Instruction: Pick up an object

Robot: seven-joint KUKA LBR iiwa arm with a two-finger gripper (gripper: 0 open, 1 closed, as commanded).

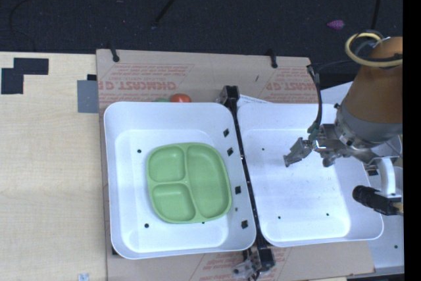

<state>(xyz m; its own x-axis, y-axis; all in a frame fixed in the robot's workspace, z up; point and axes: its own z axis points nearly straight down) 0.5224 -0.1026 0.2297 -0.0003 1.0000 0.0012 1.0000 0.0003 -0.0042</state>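
A green divided plate (pixel 189 182) with three compartments lies flat in the left white bin (pixel 125 141). My gripper (pixel 309 153) hangs over the right white bin (pixel 296 220), toward its right side, well apart from the plate. Its two fingers (pixel 295 154) point left and stand spread, with nothing between them. The arm's orange band (pixel 375 92) rises above it at the right edge.
A small red and green object (pixel 176 99) lies just behind the left bin's far rim, on the cardboard sheet (pixel 197 76). A black divider clip strip (pixel 237 168) runs between the two bins. Pale wooden bench lies to the left.
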